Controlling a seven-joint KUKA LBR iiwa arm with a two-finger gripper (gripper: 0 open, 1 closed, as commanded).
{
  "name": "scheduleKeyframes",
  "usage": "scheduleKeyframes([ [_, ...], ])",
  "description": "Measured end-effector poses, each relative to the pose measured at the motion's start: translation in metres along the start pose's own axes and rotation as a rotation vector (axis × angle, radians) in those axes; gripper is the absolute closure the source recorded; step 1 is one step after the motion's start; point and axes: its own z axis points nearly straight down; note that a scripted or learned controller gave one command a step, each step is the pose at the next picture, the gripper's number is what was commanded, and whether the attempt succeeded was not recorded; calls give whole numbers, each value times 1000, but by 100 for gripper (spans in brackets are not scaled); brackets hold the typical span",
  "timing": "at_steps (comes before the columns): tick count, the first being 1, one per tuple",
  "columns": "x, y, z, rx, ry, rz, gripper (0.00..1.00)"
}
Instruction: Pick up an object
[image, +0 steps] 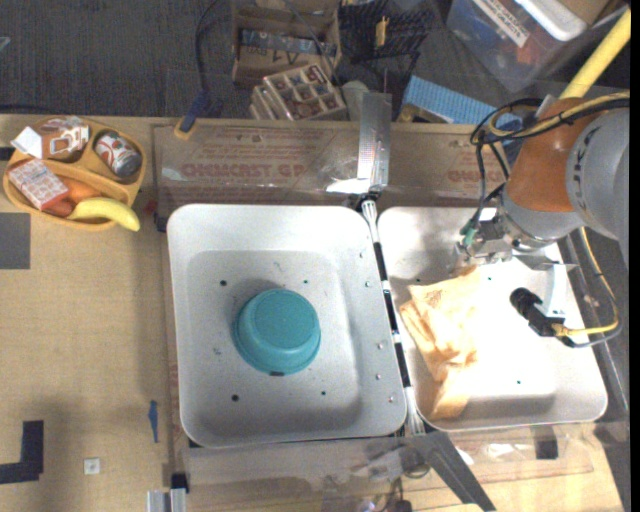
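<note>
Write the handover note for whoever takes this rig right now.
Pincer: low over the right bin, at the upper tip of the crumpled yellow cloth; grip not discernible.
Things: yellow cloth along the right bin's left side; teal bowl, upside down, mid left bin.
Done: no lift visible.
Left: grasp an object and raise it.

I see a teal bowl (278, 330) lying upside down mid left bin (190, 300), and a crumpled yellow cloth (445, 330) along the right bin's (570, 390) left side.
</note>
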Motion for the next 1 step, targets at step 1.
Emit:
scheduleKeyframes([
  [1,0,0,0,0,0,0,0],
])
